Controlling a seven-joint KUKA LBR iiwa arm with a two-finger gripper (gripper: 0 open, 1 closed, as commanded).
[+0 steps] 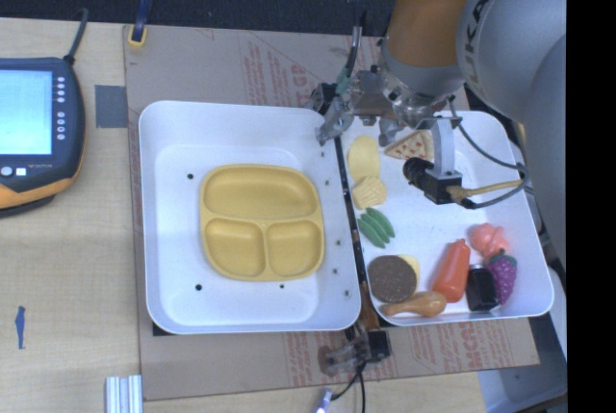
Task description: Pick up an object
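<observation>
The gripper (334,124) is seen poised over the ridge between the two bins, at about 12 o'clock on the shared edge, carried by the grey arm (510,26) reaching in from 3 o'clock; whether it is set wide or narrow cannot be told from this angle. The left bin (154,209) is occupied by a yellow divided plate (260,220) at its centre. The objects to be picked are gathered in the right bin (535,303): a pizza slice (410,146) is placed at 12 o'clock, partly covered by the wrist; a pale yellow chip (363,157) and a ridged yellow piece (370,193) are lined along the 10 o'clock side, just below the gripper; a green pod (376,226) is found at 9 o'clock. A brown patty (392,277) and a tan drumstick (416,306) are set at 7 o'clock, touching; an orange bottle (452,270), a black block (480,290) and purple grapes (502,272) are crowded at 5 o'clock, with a pink piece (487,238) just above them. A control tablet (29,132) is left on the bench at 9 o'clock.
</observation>
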